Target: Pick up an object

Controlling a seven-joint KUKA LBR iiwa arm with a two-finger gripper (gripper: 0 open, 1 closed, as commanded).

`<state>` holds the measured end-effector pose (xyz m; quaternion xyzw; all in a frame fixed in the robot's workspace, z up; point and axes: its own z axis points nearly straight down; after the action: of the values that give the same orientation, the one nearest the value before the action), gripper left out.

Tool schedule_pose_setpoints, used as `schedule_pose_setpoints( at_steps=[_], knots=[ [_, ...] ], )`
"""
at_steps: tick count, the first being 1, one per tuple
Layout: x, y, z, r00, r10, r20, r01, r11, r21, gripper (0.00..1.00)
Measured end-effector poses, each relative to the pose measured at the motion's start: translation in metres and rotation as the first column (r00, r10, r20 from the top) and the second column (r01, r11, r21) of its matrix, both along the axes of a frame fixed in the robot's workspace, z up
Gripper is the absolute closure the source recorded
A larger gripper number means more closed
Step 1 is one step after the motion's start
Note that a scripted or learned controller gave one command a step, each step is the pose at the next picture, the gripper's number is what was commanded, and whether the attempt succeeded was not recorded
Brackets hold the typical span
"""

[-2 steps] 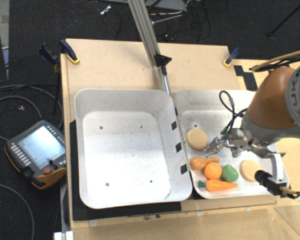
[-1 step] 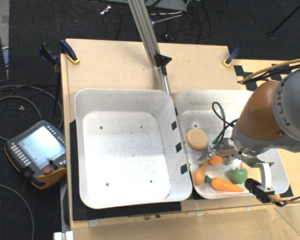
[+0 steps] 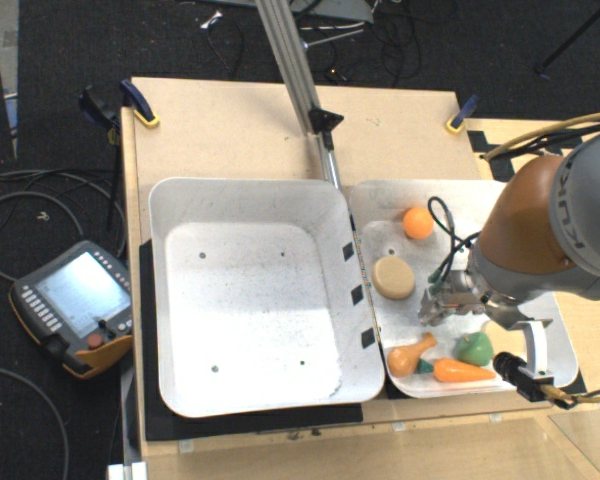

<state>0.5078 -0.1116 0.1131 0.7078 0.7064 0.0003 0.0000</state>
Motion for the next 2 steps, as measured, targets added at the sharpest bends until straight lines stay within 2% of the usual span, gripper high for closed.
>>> schedule_pose_setpoints(
  at_steps=[2],
  knots=[
    [-0.001, 0.016, 0.105, 1.0, 0.006, 0.006, -0.006, 1.0, -0.001, 1.0]
  ],
)
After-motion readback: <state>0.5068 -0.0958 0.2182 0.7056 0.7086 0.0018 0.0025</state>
